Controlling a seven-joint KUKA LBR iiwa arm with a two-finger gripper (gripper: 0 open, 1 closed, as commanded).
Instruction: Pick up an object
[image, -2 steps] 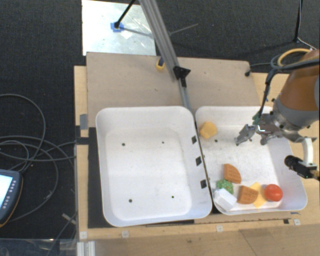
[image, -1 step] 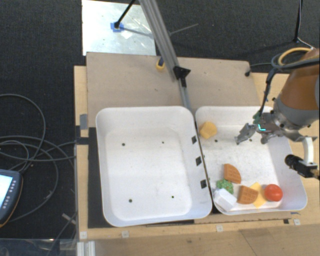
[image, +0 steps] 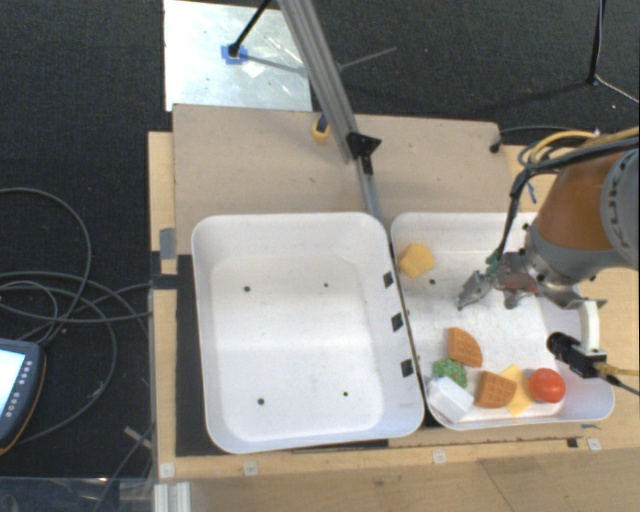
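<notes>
Camera view, my grey arm reaching from the right over the right shallow white bin (image: 600, 405), jaws (image: 492, 283) spread apart on nothing, yellow foam cube (image: 416, 260) lying just left.

The arm (image: 590, 215) is cut off by the right edge, and it hides part of the right bin's (image: 470, 228) far rim. The tablet (image: 15, 390) at the left edge is cut off too.
</notes>
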